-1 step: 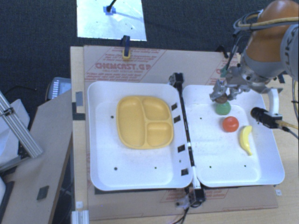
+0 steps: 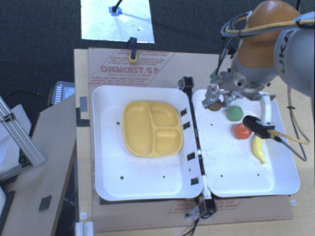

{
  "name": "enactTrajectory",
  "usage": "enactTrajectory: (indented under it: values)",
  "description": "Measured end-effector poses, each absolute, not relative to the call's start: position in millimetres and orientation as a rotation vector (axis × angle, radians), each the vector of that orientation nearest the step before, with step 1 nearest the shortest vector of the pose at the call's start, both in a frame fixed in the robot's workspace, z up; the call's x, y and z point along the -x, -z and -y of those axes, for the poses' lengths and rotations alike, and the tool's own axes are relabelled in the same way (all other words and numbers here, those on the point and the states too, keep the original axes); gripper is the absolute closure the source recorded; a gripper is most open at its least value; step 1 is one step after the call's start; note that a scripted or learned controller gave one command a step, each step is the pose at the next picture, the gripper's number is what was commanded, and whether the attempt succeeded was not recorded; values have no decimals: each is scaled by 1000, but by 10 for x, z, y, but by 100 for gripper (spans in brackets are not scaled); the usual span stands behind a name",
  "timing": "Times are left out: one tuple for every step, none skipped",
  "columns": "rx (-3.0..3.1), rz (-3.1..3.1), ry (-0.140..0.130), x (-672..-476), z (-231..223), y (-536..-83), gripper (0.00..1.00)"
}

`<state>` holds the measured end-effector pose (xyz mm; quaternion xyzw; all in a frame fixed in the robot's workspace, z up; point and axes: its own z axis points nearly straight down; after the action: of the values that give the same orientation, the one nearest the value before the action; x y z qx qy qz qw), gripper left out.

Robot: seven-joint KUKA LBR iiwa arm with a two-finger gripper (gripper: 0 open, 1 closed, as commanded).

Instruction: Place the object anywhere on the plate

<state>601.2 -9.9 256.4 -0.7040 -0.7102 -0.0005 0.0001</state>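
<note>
A yellow plate with three compartments lies in the left bin, nothing on it. In the right bin my gripper hangs low over the far left corner. Just beneath its tip shows a small brown thing; I cannot tell whether the gripper touches or holds it. A green ball rests just right of the gripper. A red-orange round fruit sits in front of the ball, and a yellow banana lies to its right, nearer the front.
A black divider with clips runs between the two bins. The arm's orange band and grey wrist loom over the right bin's far side. A cardboard sheet lies under both bins.
</note>
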Motion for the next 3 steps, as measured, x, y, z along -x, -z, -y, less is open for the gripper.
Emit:
enactTrajectory:
  values:
    - [2212, 2230, 1, -5847, -359, -2424, 100]
    - [2211, 2232, 3, -5804, -972, -2373, 100]
    - [2215, 2229, 2, -5780, -1454, -2308, 100]
